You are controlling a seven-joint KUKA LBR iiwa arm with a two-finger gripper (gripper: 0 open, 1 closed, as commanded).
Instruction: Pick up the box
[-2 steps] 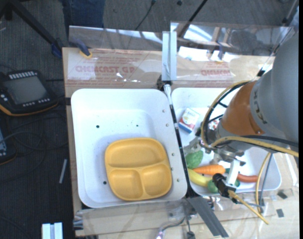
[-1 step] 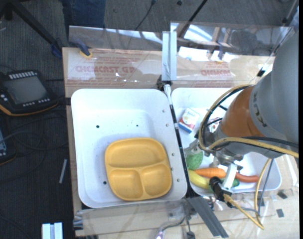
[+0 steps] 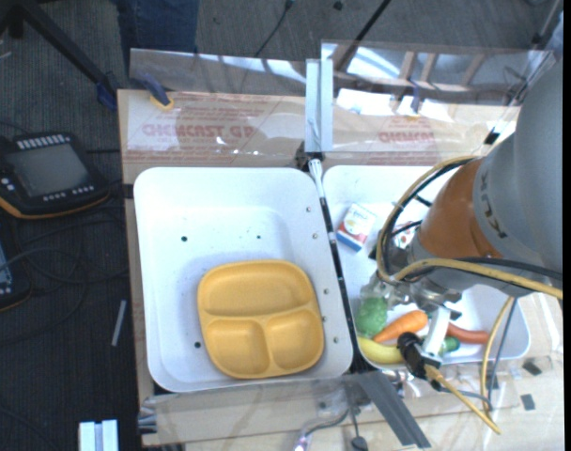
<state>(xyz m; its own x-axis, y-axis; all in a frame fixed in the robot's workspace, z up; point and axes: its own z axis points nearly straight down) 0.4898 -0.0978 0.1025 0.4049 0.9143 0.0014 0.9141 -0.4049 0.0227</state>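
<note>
**Current state.** The box (image 3: 358, 225), a small white carton with coloured print, is located in the upper left part of the right bin (image 3: 389, 181), just beside the wall shared with the left bin (image 3: 173, 214). The claw (image 3: 424, 310) is positioned lower in the frame, apart from the box. It sits over a cluster of toy food: a green vegetable (image 3: 371, 316), a carrot (image 3: 400, 325) and a banana (image 3: 379, 350). Whether the claw is open or closed cannot be told, as it is masked by the arm (image 3: 473, 224) and its cables.

**Hazards.**
- If a descent is made from this position, a toy is likely to be grasped instead of the box.
- Once the claw is brought over the box, one side may be obstructed by the nearby bin wall.
- The box may be pushed against that wall or tipped rather than enclosed.
</note>
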